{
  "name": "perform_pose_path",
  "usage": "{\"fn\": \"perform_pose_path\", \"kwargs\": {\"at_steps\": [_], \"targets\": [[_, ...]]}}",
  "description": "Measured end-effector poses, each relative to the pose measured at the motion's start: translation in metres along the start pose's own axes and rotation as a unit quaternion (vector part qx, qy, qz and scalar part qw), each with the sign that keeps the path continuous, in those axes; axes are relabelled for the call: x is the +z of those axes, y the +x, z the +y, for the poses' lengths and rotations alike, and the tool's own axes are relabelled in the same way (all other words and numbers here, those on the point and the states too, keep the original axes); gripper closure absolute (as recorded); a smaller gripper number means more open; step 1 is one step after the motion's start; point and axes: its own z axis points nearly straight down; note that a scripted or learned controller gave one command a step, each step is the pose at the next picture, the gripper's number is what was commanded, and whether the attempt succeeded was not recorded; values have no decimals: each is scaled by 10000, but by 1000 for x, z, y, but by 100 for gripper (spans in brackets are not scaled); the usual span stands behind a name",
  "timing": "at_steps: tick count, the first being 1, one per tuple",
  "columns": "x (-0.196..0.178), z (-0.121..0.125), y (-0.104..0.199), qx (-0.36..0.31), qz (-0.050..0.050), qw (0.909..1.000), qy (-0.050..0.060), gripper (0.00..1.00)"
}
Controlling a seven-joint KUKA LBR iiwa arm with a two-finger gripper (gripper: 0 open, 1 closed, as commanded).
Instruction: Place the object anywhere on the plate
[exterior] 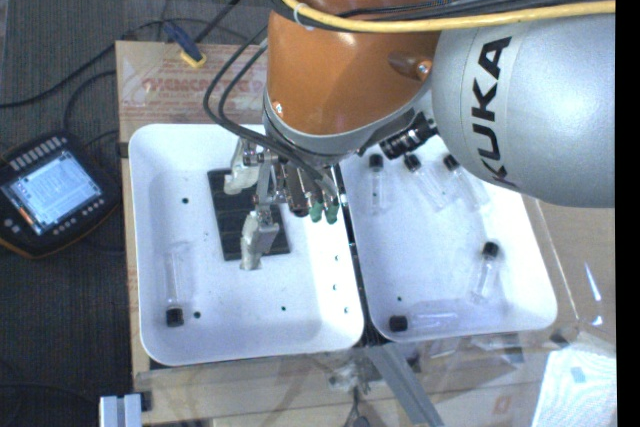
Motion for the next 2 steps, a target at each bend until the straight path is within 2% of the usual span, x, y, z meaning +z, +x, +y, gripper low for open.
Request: {"fn": "perform_pose_path", "kwargs": {"at_steps": [1, 2], "targets": [[150, -17, 2, -3388, 8, 9409, -6, 0], [258, 11, -21, -2099, -36, 9777, 7, 0]]}}
